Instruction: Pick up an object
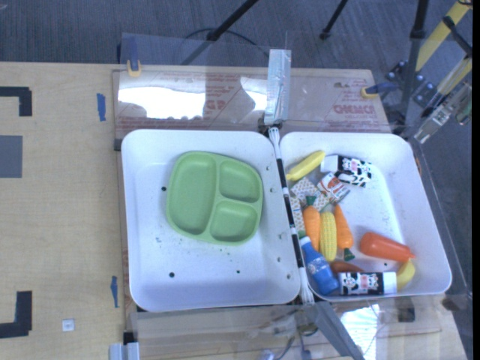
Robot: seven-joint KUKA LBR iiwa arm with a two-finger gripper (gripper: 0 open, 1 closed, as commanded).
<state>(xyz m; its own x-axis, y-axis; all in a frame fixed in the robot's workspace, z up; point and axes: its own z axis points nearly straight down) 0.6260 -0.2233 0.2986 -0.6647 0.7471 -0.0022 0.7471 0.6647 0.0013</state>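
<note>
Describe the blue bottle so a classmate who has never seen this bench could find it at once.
Look in the right bin, at its near left corner beside the divider. The blue bottle lies there, the sole blue item among orange and yellow toy food.

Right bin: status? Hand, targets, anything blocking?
Hand: nothing to report. Right white bin holds jumbled toy food: yellow corn cob, orange carrot, blue bottle. Nothing lifted. Green divided plate in left white bin.
</note>
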